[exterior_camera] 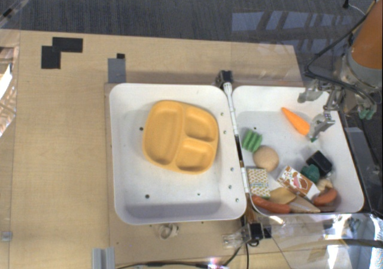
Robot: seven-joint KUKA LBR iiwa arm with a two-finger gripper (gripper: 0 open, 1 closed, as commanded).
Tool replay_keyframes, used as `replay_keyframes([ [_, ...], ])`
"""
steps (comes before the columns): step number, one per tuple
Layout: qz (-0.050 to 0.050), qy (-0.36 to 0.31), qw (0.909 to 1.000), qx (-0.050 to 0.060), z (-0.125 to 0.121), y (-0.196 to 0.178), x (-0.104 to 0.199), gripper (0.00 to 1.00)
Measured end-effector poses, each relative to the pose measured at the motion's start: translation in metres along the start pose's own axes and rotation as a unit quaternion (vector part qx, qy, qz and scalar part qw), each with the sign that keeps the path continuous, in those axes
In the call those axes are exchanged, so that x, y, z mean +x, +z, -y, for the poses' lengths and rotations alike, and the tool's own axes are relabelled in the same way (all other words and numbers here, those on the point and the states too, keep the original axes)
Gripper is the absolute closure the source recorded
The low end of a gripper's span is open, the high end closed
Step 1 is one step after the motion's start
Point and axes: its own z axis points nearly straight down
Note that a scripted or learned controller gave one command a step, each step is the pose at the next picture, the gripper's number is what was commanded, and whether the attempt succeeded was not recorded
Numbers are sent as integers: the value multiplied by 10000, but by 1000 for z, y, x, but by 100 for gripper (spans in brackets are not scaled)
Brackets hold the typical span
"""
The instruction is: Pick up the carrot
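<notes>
The carrot is a short orange cone lying in the back half of the right bin, with its thick end pointing front-right. My gripper hangs at the bin's right side, just right of the carrot's thick end. It is open, its two silver fingers are apart, and nothing is between them. The lower fingertip is close beside the carrot, and I cannot tell whether they touch.
Toy food crowds the right bin's front: a green piece, a beige ball, a small carton, a black and green block, and sausages. The left bin holds a yellow divided plate.
</notes>
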Motion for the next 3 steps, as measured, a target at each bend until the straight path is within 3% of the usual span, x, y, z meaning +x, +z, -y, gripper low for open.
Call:
replay_keyframes([
  [1, -26, -936, 9956, -15, 24, 91, -66, 0],
  [2, -68, -327, 9994, -9, 55, 159, -71, 0],
  [3, 19, -366, 9993, 3, 31, 156, -61, 0],
])
